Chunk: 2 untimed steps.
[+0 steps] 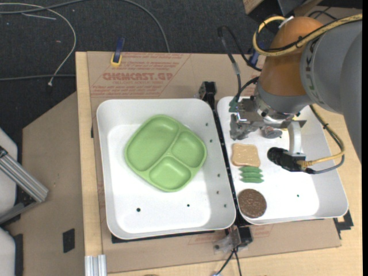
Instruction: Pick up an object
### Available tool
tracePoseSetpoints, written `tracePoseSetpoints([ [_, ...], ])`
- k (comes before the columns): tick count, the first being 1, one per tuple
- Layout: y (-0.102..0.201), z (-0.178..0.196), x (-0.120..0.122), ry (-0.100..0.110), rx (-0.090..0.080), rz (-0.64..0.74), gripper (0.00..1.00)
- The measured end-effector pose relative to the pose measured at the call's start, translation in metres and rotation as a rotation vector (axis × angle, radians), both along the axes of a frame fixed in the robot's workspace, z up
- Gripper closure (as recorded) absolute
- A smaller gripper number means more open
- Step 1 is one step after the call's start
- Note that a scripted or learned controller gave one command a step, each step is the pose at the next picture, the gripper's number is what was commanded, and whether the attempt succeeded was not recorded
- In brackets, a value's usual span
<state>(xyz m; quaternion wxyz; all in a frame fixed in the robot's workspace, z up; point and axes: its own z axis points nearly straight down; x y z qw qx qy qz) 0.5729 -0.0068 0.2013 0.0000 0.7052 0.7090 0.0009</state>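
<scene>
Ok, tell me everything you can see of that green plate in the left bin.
The green plate is pale green, looks like smooth plastic, with rounded corners and three compartments: one long, two smaller. It lies flat and upright, turned diagonally, near the middle of the left bin. Nothing rests in it; it touches the bin floor alone.

Cardboard sheet (144, 73) under bins, grey cables (69, 16) behind.

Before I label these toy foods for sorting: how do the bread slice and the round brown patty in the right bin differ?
The bread slice is tan and squarish; the brown patty is dark and round. The bread slice lies nearer the tool, the patty by the bin's near rim. Both lie flat in the right bin.
</scene>
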Motion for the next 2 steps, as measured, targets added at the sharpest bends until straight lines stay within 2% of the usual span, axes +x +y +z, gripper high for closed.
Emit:
tracePoseSetpoints([
  [2, 0.096, 0.006, 0.021, -0.001, 0.001, 0.0, 1.0],
])
